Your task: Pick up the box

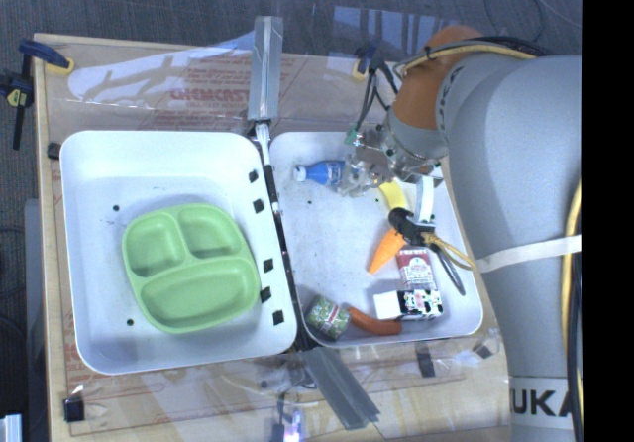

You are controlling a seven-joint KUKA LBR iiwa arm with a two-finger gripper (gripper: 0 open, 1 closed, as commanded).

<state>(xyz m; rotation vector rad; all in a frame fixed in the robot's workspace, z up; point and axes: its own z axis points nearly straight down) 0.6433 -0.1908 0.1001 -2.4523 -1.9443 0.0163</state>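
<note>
White letters "UKA" on the grey arm's base (540,400) at lower right, faint reddish mirrored lettering on the clear plastic sheet (198,88) behind the bins, not legible, printed labels on the box (417,270), too small to read

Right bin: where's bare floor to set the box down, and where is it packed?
Bare floor lies mid-left in the right bin, between the blue tube and the green ball. Crowded: carrot, box and pliers along the right, under the gripper.
</note>
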